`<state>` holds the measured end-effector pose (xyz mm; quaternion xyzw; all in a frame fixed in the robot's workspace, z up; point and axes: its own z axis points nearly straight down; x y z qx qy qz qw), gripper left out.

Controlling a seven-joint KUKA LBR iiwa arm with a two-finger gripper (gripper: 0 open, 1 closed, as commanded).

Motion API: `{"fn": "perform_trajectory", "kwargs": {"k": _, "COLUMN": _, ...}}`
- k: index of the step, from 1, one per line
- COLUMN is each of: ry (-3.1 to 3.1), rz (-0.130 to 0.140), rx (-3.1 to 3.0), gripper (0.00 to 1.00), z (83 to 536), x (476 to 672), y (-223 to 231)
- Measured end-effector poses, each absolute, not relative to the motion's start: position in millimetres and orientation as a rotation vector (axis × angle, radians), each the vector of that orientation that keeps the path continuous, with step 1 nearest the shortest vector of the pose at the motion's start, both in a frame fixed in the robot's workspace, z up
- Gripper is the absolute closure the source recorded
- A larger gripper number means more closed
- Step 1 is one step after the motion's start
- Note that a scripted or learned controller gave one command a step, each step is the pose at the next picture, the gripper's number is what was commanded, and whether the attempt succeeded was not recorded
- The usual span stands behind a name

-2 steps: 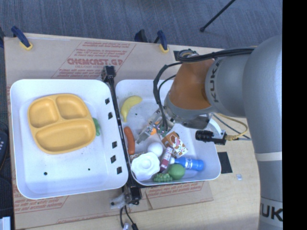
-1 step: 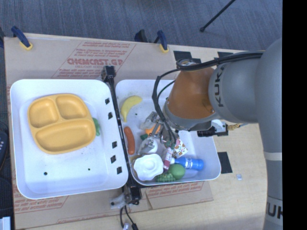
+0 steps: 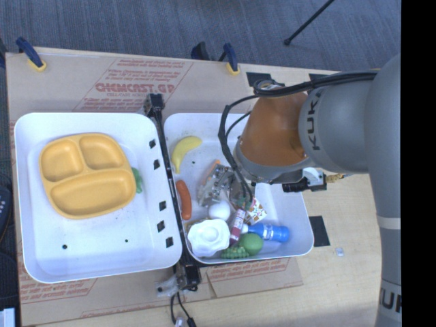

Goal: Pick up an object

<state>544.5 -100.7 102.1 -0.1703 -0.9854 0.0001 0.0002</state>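
The grey arm [image 3: 354, 128] with its orange band rises closest to the lens, over the right bin [image 3: 300, 240]. Its gripper [image 3: 219, 186] hangs low inside that bin with nothing visibly between the fingers; whether they are spread or closed cannot be told. Just below the gripper lies a white egg [image 3: 219, 211]; a sausage [image 3: 184, 199] lies to its left, a banana [image 3: 182, 150] above-left, and a blue-capped bottle [image 3: 271, 234] below-right.

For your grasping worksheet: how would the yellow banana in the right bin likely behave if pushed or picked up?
The banana looks like smooth moulded plastic, so probably light, stiff and a bit slippery. Its curved shape suggests it would pivot or slide rather than roll.
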Motion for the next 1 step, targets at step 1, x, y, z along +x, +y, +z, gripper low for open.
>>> {"fn": "perform_trajectory", "kwargs": {"k": 1, "ry": -2.986, "rz": 0.001, "rx": -0.984, "gripper": 1.00, "z": 235.1, "x": 550.6, "y": -70.3}}
